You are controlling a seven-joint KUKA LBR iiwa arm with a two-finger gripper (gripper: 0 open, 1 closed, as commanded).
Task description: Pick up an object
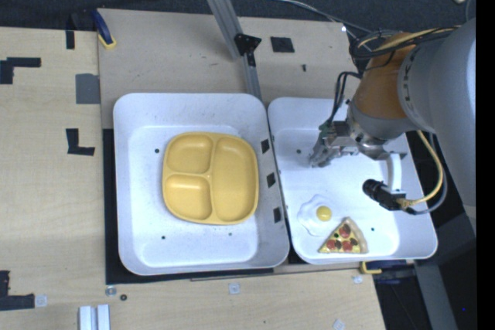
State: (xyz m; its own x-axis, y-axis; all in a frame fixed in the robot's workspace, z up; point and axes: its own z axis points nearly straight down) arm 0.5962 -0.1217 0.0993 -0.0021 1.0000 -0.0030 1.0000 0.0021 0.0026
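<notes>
I can't tell if the gripper [321, 153] is open or shut; it looks too small and dark. The big grey arm [441, 89] runs off the right edge.

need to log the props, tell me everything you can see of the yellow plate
The yellow plate looks like matte plastic, a rounded square divided into three compartments by raised ridges. It lies flat near the middle of the left bin, turned slightly askew. Nothing shows in its compartments, and nothing but the bin floor touches it.

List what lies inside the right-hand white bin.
A toy fried egg and a toy pizza slice lie near the right bin's front. The arm covers its far right part.
</notes>
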